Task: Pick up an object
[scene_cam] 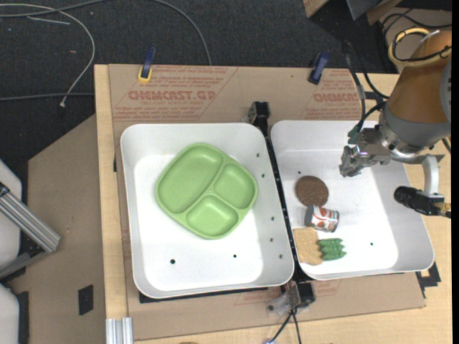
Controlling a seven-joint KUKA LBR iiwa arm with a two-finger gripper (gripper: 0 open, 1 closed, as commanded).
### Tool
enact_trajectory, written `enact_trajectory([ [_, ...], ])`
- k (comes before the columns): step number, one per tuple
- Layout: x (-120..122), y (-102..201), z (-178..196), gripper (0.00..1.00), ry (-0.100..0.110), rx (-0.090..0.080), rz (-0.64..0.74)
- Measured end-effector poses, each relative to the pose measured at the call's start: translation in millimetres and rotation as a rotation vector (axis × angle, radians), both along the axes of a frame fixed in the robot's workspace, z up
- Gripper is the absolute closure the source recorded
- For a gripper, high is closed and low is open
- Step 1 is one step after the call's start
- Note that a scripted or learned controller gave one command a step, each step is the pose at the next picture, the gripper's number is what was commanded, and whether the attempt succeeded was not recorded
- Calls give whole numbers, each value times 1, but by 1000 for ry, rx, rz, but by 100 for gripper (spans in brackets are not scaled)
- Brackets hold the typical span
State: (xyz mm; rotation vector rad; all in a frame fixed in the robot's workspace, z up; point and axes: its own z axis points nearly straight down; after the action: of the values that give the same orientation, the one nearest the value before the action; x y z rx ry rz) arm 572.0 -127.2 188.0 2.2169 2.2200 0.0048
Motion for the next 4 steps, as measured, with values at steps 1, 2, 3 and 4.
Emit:
enact_trajectory([
  [1, 1, 0, 50, 100, -1, 0, 0],
  [2, -15, 51, 38, 100, 9, 5, 4],
  [3, -24, 103, 48, 100, 7, 5, 5],
  [4, -36, 153, 55, 100, 8, 4, 4],
])
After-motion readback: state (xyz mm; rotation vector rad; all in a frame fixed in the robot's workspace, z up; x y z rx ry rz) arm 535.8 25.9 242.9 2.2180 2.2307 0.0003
